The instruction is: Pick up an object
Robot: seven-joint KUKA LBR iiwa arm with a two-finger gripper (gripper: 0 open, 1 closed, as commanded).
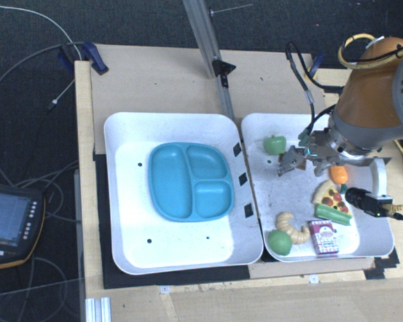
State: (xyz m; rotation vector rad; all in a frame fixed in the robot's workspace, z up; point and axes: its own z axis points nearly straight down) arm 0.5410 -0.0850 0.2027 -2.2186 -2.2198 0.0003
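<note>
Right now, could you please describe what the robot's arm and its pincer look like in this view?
The arm is a thick rounded body, orange-brown on top with a grey band below it. Black cables loop alongside it, and a yellow-rimmed ring sits behind it. The pincer is small, made of dark grey metal, with a touch of blue near its base. A white bracket hangs beside the wrist.

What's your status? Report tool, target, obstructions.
Tool low over right bin, nothing seen between fingers. Green apple just beside it, ungrasped. Orange piece and pizza slice nearby; blue tray in left bin.
</note>
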